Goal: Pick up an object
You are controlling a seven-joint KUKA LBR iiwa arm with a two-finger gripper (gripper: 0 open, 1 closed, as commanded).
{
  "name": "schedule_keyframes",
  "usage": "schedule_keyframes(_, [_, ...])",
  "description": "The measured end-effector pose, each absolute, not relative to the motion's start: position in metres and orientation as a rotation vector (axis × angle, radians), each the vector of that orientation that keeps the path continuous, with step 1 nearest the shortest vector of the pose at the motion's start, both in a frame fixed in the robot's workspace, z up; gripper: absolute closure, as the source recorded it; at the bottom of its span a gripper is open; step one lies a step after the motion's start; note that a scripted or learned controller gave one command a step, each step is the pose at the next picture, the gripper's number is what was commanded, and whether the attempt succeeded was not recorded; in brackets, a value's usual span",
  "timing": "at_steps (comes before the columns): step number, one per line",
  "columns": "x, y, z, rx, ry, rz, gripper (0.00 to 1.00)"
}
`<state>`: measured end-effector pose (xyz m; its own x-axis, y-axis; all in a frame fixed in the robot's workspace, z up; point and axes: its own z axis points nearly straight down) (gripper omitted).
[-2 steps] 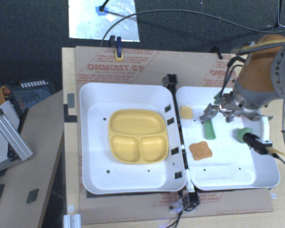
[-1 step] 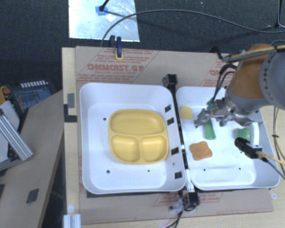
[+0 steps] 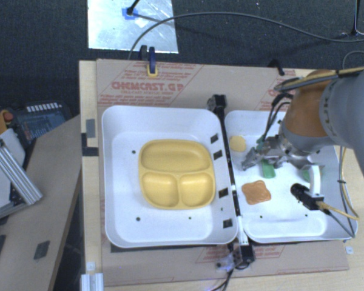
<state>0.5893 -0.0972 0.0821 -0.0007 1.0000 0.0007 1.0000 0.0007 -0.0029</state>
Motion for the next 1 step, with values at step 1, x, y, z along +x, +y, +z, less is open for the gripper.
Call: schedule_keyframes(1, [0.5912, -0.0978, 0.0955, -2.223, -2.224, -0.003, 1.00])
